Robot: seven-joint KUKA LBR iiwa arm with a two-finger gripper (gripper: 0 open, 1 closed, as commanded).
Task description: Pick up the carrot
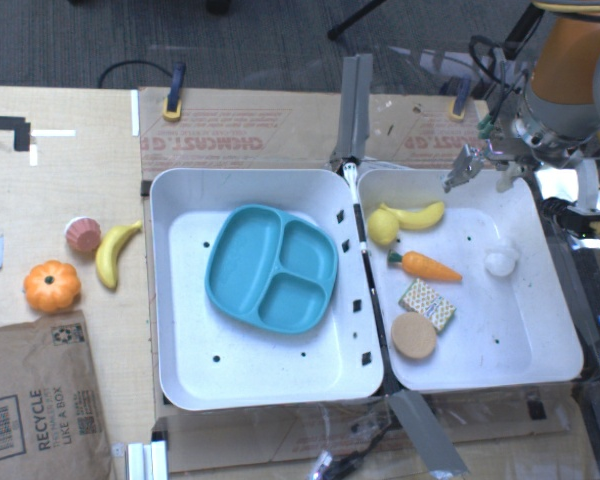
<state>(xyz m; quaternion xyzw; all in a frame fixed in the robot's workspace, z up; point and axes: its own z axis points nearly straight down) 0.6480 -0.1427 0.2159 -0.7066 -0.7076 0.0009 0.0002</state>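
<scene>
The orange carrot [430, 266] lies in the middle of the right bin [540, 358], its green end pointing left. My gripper [483, 171] hangs over the far edge of that bin, up and to the right of the carrot and well apart from it. Its fingers stand open with nothing between them.
Around the carrot lie a banana [412, 216], a lemon [383, 226], a patterned cracker [427, 303], a round biscuit [414, 336] and a white ball [500, 262]. The left bin [180, 358] holds a blue divided plate [272, 268]. A pumpkin [52, 286], a second banana [115, 253] and a pink cupcake [83, 234] sit on the bench at left.
</scene>
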